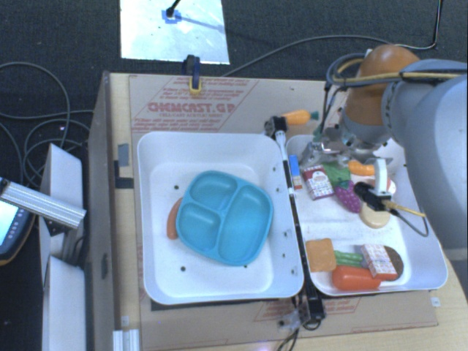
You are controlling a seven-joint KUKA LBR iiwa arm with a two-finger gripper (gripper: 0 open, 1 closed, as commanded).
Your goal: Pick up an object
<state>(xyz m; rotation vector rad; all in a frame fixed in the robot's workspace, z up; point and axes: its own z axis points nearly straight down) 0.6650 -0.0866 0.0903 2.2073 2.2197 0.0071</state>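
Note:
My gripper (320, 152) hangs low over the back of the right bin (431, 269), close above a red and white carton (317, 183). Next to the carton lie a green piece (338, 172), an orange carrot (360, 168) and purple grapes (349, 196). Nearer the front of this bin are an orange cracker square (320, 254), a green bean (348, 257), a red pepper (355, 278), a pink and white box (379, 260) and a tan disc (375, 218). The arm hides part of the bin's back right corner.
The left bin (157, 167) holds a blue divided plate (223, 216) with a brown sausage (172, 218) tucked at its left edge. A blue pen (294, 171) lies along the divider between the bins. An orange item (297, 116) rests on the cardboard behind the right bin.

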